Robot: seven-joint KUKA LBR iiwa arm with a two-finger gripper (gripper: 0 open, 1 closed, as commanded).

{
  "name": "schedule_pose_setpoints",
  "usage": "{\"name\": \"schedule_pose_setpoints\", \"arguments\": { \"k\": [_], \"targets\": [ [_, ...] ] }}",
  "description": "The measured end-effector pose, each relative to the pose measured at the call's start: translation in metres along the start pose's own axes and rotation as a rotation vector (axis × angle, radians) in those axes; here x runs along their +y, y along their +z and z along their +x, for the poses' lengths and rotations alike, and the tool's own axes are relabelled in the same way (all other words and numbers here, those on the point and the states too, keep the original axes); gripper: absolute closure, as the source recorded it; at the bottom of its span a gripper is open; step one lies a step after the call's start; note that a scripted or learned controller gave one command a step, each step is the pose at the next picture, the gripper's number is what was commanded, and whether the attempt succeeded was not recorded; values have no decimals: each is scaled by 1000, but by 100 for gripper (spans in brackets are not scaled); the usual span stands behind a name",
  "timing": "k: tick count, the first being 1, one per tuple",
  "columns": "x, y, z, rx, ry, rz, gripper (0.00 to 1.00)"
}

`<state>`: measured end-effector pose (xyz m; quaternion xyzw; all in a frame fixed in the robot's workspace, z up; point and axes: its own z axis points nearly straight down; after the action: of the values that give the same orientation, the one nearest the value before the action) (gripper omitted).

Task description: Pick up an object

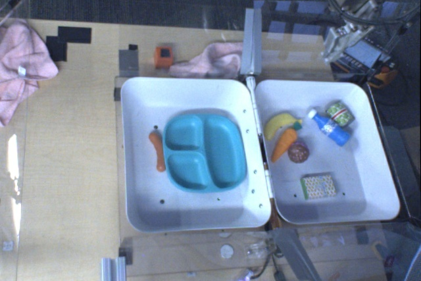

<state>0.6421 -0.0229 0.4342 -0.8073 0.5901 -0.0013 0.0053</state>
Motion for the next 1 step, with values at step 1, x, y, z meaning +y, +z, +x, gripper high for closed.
{"name": "schedule_pose_setpoints", "arguments": {
  "k": [1],
  "targets": [
    [-5,52,-6,-1,-688,-1,100]
  ]
}}
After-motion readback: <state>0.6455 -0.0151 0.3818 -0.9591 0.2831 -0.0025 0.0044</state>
